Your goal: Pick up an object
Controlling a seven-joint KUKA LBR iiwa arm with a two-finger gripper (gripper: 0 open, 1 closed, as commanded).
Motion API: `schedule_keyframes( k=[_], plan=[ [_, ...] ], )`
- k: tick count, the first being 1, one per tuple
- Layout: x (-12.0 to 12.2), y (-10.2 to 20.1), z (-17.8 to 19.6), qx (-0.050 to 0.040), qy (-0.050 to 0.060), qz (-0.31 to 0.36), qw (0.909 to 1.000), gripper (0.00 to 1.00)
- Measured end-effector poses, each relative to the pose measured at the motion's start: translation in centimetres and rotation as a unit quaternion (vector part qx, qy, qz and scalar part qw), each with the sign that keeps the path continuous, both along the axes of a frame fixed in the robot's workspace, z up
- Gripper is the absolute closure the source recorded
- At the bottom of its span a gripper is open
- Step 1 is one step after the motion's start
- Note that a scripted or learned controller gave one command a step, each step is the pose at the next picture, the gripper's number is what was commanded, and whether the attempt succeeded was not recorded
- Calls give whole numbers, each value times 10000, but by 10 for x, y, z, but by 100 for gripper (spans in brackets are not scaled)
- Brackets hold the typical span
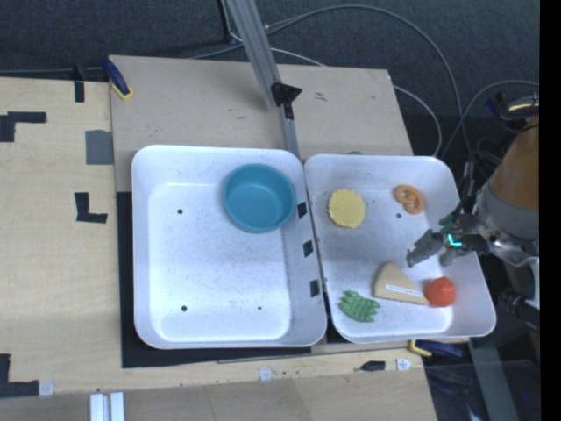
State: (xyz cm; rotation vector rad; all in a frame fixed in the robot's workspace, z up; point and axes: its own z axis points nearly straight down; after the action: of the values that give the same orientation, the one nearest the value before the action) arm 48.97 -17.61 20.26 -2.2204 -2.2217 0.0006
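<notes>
Nothing picked yet: gripper (429,249) hangs over the right bin (465,323), fingers spread apart and empty, just above the cheese wedge (399,284). Red tomato (441,291) touches the wedge's right end, green leafy piece (358,306) lies left of it. Descent, close and lift all remain.

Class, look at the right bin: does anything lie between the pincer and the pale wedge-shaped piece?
Nothing visible does. The pincer hovers over bare bin floor just up and right of the wedge. The red piece touches the wedge's right end, off that path.
</notes>
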Motion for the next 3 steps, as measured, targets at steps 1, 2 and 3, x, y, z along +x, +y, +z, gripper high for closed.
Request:
schedule_keyframes(
  k=[1,2,3],
  plan=[
    [0,0,0,0,0,0,10000,0],
    [-2,-8,-58,5,22,-4,10000,0],
    [0,-7,-106,2,-23,5,10000,0]
  ],
)
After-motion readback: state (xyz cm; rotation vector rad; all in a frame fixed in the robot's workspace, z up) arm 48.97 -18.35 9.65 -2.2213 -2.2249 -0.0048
